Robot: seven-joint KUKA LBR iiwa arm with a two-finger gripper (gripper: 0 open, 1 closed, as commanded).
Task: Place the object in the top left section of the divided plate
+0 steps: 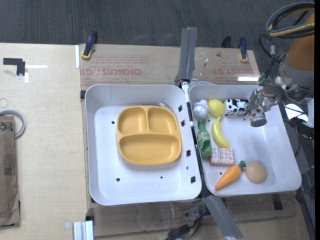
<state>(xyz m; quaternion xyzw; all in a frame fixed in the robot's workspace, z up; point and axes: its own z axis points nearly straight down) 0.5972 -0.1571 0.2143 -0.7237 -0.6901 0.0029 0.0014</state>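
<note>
Divided plate (148,134): recorded as yellow-orange, rounded-square, with two smaller sections along the far side and one wide section along the near side. Found lying flat, slightly above centre, in the left bin (100,184). Top left section (132,120) seen with nothing in it.

Gripper (257,115) observed over the far right part of the right bin (280,184), just beside a black-and-white toy (235,105). Grip state could not be told from this view; small dark-red round shape noted at its tip, but not confirmed as a held item.

Logged in the right bin: white bulb-like item (200,109), lemon (216,107), banana (219,132), green item (203,139) along the left wall, pink-and-white packet (222,156), carrot (229,176) and beige rounded item (256,172) near the front. Could not establish which of these is to be placed.

Bench (40,134) noted as pale wood, with a brown paper bag (7,169) at its left edge. Cardboard sheet (130,64) with red print seen behind the bins, held by blue clamps (90,44). Dark carpet (125,9) recorded beyond.
</note>
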